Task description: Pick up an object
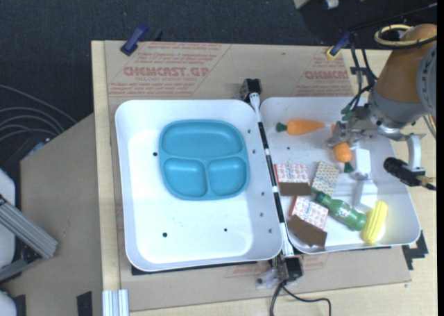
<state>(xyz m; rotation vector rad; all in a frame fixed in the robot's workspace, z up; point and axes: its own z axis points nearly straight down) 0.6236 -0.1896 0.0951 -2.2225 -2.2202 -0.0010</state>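
The jaws' state could not be told from above: the gripper hung low over the right bin, just above a small orange ball, touching or nearly so. Left of it lay a toy carrot. Nearer the front sat patterned packets, a green bottle and a yellow corn cob. In the left bin rested a blue divided plate.
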